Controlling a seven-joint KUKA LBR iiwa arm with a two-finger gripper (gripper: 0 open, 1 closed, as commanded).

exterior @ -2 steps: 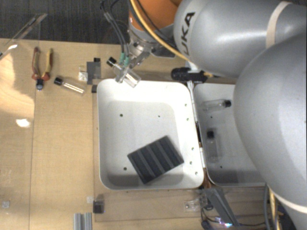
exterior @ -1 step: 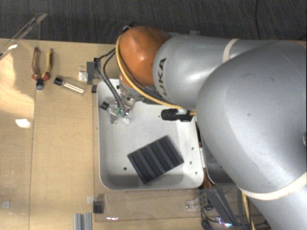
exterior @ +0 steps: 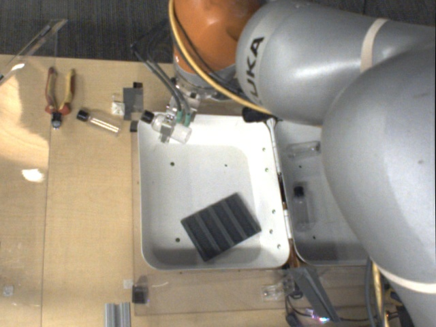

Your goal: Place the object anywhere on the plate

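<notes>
Black, ribbed object (exterior: 221, 226) lies flat near the front of the left white bin (exterior: 153, 203); no plate is identifiable; the gripper (exterior: 174, 125) hangs over the bin's far-left corner, well apart; finger state cannot be determined.

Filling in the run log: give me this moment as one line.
arm: over left bin's top-left corner | pincer: holds nothing visible | black ridged object: lying in left bin, lower middle | task: not done
</notes>
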